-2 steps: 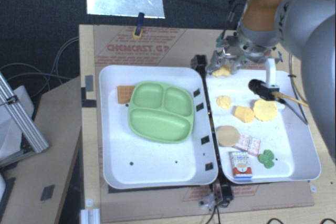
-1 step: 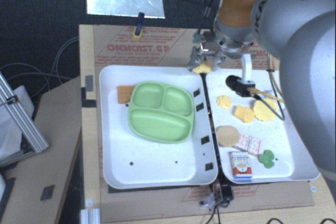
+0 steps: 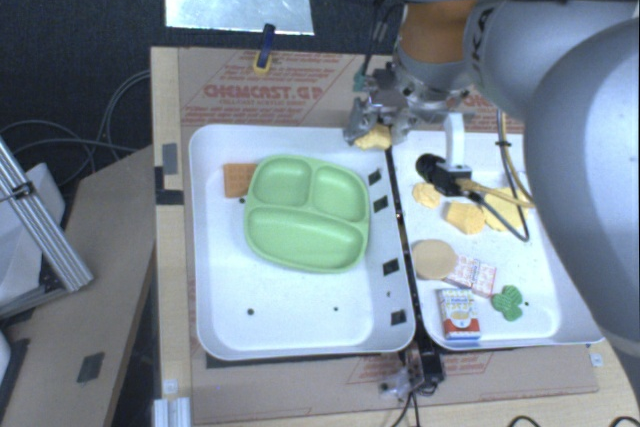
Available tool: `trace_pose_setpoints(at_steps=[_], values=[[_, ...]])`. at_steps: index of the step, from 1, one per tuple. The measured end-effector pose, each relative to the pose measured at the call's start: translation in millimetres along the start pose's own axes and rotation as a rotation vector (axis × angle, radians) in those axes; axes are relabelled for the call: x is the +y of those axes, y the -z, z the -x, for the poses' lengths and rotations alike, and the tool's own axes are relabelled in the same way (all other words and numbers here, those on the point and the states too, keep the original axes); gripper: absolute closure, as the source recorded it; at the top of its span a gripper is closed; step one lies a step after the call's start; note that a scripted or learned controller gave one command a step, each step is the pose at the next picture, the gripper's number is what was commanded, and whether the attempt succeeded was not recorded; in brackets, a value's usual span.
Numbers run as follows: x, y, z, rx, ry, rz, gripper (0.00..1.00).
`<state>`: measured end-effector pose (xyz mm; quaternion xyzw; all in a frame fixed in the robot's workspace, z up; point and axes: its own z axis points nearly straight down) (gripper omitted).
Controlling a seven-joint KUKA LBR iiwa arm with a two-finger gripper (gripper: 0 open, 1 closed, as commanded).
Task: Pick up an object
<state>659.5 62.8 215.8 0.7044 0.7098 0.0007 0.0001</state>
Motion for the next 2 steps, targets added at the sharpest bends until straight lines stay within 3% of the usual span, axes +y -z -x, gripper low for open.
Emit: trace_pose_setpoints(at_steps=[1,2], values=[[3,15,-4,0.000,-0.001,0.001,1.00],[5,-2,8,-0.002,-0.008,0.000,1.00]])
